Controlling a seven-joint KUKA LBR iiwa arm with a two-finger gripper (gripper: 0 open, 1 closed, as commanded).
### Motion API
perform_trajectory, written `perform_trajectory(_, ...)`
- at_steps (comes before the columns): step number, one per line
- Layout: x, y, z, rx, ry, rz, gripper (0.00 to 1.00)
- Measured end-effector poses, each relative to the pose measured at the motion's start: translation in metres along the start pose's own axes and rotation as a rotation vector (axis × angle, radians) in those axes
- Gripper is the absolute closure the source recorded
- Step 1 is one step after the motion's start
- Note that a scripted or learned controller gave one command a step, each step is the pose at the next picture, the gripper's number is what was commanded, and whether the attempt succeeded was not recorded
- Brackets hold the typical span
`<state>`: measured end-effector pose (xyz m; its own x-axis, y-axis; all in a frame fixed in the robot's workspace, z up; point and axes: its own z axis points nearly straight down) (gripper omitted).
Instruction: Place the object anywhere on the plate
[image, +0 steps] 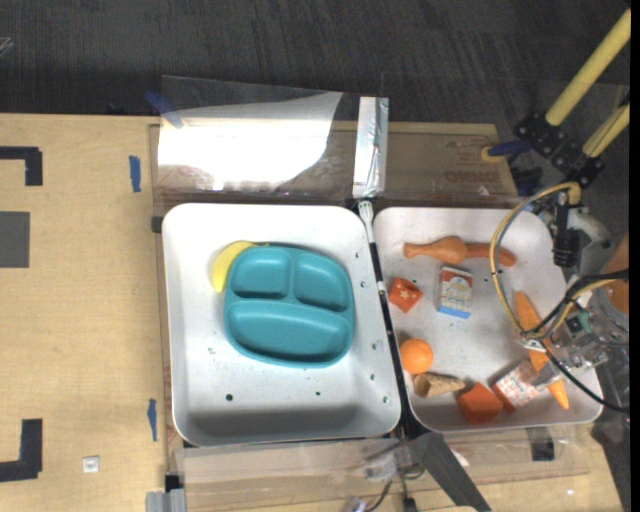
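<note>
We are looking down on two white bins sitting side by side. In the left bin (200, 385) a teal divided plate (290, 305) is lying flat, its three compartments facing up, and a yellow object (226, 262) is peeking out from under its upper-left edge.

The loose things are all lying in the right bin (485, 335), apart from the plate. A toy drumstick (445, 250) is resting along the far side. Below it a small carton (455, 293) is standing beside a red block (404, 295). Nearer the front an orange ball (416, 355), a brown piece (440, 383) and an orange-red block (480, 400) are sitting close together.

The gripper (572, 345) is hanging over the right bin's right-hand front corner, wrapped in cables. A red-and-white packet (518, 383) is lying just beside it and a toy carrot (527, 310) just beyond. We are not able to tell how wide the gripper is set, or whether it is gripping anything, because the cables and its own body are hiding its tip.
</note>
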<state>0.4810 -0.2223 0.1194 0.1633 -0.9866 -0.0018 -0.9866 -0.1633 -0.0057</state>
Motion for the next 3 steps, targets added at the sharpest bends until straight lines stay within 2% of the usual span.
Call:
perform_trajectory(1, -0.003, -0.006, 0.019, 0.005, 0.016, -0.165, 1.00)
perform_trajectory(2, -0.006, -0.002, -0.073, -0.001, 0.001, -0.436, 1.00)
perform_trajectory(3, -0.011, 0.000, -0.011, -0.007, -0.008, -0.932, 1.00)
